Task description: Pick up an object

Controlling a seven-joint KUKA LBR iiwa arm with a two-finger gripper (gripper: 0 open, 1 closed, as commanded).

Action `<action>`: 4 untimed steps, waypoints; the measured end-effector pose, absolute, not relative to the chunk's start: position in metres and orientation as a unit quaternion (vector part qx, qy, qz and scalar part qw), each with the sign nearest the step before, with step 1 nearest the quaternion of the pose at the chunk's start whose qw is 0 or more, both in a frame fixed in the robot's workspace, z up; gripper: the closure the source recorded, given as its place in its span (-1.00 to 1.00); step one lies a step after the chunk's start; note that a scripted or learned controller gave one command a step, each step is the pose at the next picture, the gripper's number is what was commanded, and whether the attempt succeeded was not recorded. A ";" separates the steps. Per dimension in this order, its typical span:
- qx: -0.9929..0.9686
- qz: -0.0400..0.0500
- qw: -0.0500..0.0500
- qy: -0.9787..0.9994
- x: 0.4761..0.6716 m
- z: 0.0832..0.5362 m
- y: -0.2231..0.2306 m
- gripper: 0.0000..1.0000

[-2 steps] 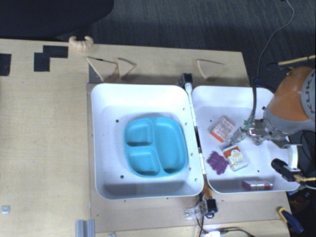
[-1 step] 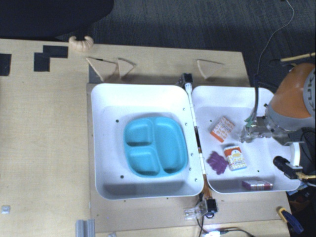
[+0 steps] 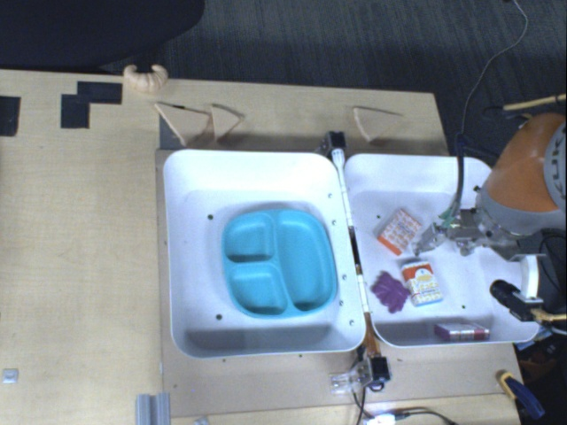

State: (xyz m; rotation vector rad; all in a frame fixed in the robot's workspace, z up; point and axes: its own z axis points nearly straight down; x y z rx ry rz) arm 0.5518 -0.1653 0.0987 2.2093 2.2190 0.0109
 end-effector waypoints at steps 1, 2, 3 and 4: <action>0.706 0.003 0.004 0.708 0.490 0.087 -0.146 -1.00; 0.706 0.005 0.008 0.708 0.493 0.099 -0.146 1.00; 0.705 0.002 0.002 0.709 0.495 0.224 -0.084 1.00; 0.706 0.001 0.001 0.709 0.495 0.223 -0.085 -1.00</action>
